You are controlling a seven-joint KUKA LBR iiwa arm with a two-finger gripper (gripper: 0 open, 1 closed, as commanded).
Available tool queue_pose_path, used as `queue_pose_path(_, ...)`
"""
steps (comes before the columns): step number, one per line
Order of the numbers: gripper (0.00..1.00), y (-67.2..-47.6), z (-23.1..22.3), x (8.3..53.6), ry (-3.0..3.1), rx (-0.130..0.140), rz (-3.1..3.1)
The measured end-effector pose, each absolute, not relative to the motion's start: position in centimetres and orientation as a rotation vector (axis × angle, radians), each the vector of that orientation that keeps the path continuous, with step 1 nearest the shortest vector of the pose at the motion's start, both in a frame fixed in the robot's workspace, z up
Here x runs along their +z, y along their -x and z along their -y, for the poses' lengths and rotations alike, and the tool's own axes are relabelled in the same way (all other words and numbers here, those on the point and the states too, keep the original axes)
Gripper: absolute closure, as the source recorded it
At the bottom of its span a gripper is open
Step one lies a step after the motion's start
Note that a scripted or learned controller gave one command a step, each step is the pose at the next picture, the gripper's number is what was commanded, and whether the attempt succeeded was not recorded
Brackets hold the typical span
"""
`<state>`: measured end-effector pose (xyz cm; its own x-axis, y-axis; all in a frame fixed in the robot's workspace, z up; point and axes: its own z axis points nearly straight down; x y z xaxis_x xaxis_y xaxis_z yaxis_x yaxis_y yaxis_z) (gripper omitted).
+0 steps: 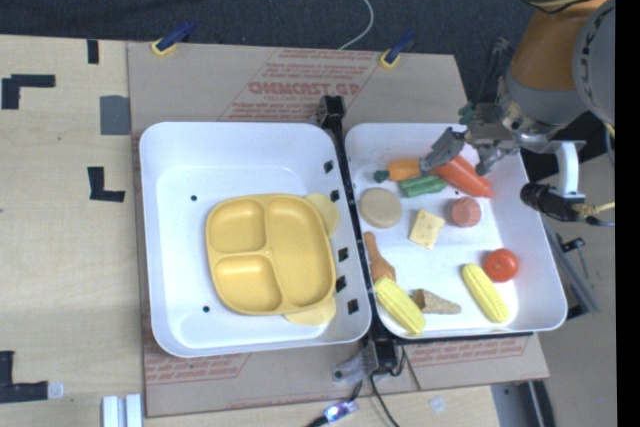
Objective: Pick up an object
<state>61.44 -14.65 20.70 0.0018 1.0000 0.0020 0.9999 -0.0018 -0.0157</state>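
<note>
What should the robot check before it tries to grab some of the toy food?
1. Gripper is over the right bin, where the food is: ok.
2. A target sits close: the carrot lies right under it: ok.
3. Nothing is already held: cannot tell, the fingers are too unclear.
4. Room around the carrot: not ok, the green pepper lies right beside it.
5. Easier targets exist: ok, the tomato and cheese wedge lie apart from the others.

Evenly and brightly lit from above; soft, short shadows inside the bins [160,215]. Slightly grainy, mildly soft throughout; faint glare on white plastic.
</note>
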Motion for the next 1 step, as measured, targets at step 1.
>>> queue_pose_path(1,0.00,-61.73,14.61,21.60,2.219,0.002,2.222)
